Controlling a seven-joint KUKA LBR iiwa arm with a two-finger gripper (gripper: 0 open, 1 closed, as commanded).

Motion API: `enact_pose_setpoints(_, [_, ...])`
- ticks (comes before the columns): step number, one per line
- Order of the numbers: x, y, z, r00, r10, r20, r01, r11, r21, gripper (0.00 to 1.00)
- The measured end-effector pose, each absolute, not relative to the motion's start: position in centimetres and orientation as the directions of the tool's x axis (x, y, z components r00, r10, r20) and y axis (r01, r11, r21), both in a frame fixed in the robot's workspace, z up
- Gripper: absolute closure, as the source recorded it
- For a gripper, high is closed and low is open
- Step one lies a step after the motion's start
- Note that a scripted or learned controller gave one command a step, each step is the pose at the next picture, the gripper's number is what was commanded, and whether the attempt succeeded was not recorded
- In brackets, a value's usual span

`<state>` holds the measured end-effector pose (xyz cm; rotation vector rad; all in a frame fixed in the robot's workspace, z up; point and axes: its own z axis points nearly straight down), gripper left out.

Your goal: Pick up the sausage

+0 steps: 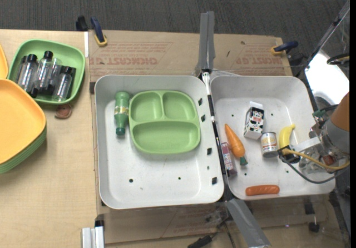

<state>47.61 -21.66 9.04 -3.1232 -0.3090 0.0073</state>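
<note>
The sausage in the right bin is best gripped across its middle, by a tool whose width cannot be told.

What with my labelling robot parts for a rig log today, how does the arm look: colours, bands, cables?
The arm at the right edge is grey and rounded, with an orange band above the wrist. A yellow cable loops out low beside it, and thin black cables hang below. Its tip is too cluttered to describe further.

Grey arm at the right edge, reaching in low; gripper beneath the wrist, details unclear
</note>
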Motion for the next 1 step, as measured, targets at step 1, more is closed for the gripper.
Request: enact_pose_setpoints(1, [47.62,-22.23,10.50,0.978,0.210,-0.003,0.210,-0.978,-0.003,1.00])
